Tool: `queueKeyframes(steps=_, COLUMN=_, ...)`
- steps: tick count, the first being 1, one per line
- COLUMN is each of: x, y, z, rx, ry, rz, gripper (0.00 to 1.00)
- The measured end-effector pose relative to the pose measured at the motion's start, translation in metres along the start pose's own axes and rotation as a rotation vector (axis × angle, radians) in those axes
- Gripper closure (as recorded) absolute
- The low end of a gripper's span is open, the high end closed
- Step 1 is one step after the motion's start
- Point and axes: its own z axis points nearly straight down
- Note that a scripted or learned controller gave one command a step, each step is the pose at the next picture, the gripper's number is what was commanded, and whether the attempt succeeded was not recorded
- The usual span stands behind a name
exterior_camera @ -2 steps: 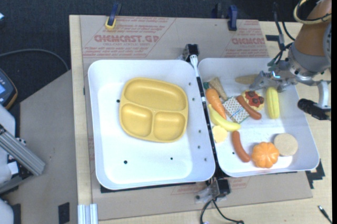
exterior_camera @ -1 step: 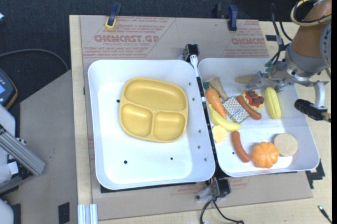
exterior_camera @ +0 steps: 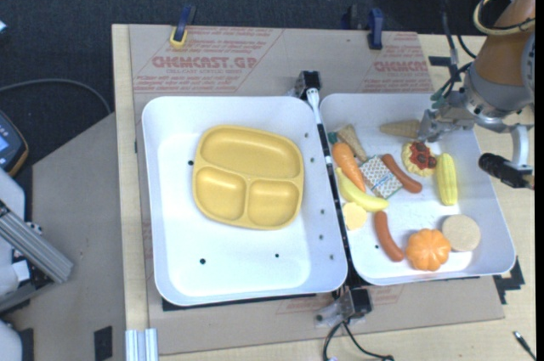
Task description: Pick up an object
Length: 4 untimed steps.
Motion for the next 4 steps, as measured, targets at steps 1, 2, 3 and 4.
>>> queueKeyframes(steps=1, x=-0.010, y=0.006, z=-0.054, rx=0.010, ry=-0.005, rz=0.003, gripper=1.00)
queueKeyframes(steps=2, x=-0.012, y=0.007, z=-0.099, rx=0.010, ry=-0.004, rz=0.004, gripper=1.00)
queueKeyframes(steps=3, x=-0.012, y=0.009, z=-0.121, rx=0.012, ry=-0.004, rz=0.004, gripper=1.00)
queueKeyframes(steps=4, x=0.034, y=-0.014, z=-0.111, rx=0.021, ry=0.002, rz=0.001, gripper=1.00)
